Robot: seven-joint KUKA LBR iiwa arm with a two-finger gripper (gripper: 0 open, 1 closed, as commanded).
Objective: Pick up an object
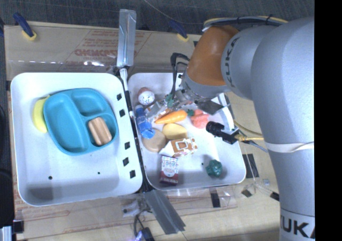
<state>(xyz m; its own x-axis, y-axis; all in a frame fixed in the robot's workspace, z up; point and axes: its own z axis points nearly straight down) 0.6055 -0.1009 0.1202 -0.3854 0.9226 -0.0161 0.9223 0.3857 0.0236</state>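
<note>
Holding one tan block (99, 130), one blue tray (69, 119) in left bin (21, 144).

The grey arm (278, 90) reaches from three o'clock over the right bin (235, 168), above a carrot (172, 116), a green toy (214, 168) and small cartons (170, 169). At nine o'clock, the left bin (32, 181) holds a blue tray (69, 122).

- We see two bins side by side: the left bin (26, 144) and the right bin (235, 165).
- In the left bin lies a divided tray (69, 122), with a bread roll (100, 131) in its right compartment.
- The right bin holds a heap: a carrot (172, 116) above a small carton (183, 147), a ball (146, 96) at upper left, and a round toy (214, 168) at lower right.
- The arm (256, 58) reaches over the right bin's upper part.
</note>
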